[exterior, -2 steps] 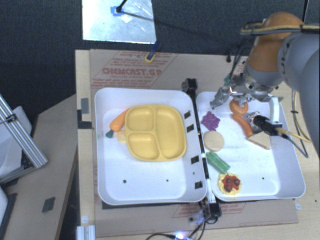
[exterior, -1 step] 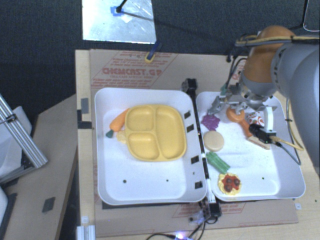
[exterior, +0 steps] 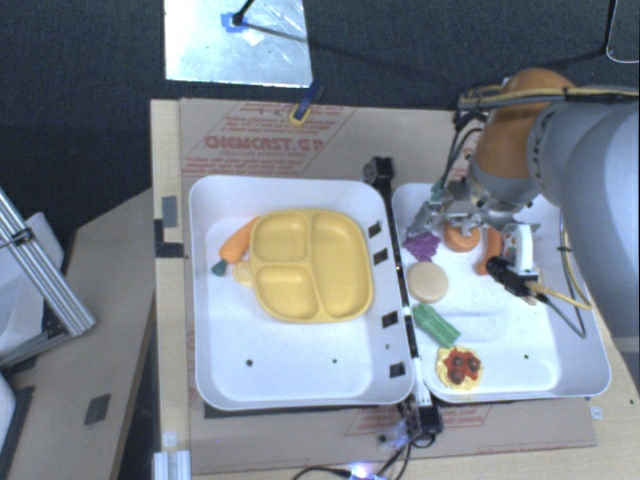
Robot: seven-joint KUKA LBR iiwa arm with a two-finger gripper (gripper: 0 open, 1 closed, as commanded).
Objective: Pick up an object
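Pizza slice (exterior: 459, 366) and green piece (exterior: 436, 324) are seen well below the hand (exterior: 462, 220); round cookie (exterior: 429, 281) nearer. Orange ring (exterior: 461, 238) sits just under it: light, rigid, best pinched across the rim. Hand state: cannot be told.

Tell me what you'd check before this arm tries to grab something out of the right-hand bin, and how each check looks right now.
1. Hand is over the right bin: ok, at the bin's far end.
2. Objects are there to pick: ok, a purple piece, orange ring, beige disc, green block and pizza slice.
3. Hand is free of any object: cannot tell, the wrist covers it.
4. A target lies apart from its neighbours: ok for the pizza slice; not ok for the purple piece and ring, crowded beneath the hand.
5. Yellow tray and carrot out of the way: ok, both in the left bin.
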